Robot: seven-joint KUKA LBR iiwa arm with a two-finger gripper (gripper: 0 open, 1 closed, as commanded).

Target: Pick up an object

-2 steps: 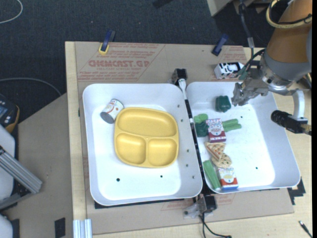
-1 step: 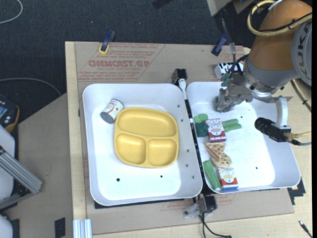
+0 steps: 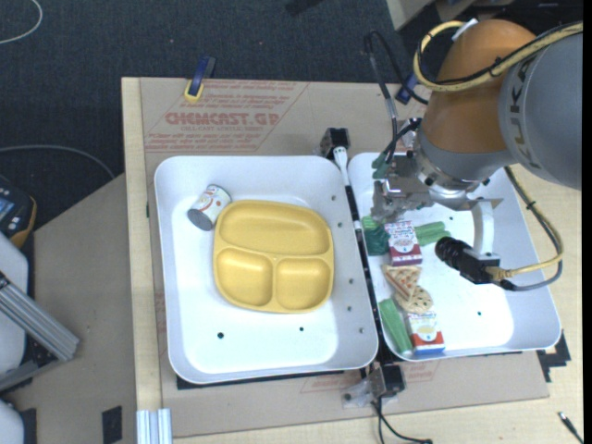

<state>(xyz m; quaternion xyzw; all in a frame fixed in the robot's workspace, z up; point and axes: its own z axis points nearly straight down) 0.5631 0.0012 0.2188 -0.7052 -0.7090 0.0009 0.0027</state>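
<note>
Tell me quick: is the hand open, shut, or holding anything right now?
Hand: cannot be told; it sits low over the right bin, above the small carton.

Grey arm (image 3: 555, 100), orange band (image 3: 472, 91), yellow cable (image 3: 527, 271)

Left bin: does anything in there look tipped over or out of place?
Yes: a small can lies on its side in the left bin, against the yellow divided tray's upper-left corner, not standing upright. The tray itself sits flat.
</note>
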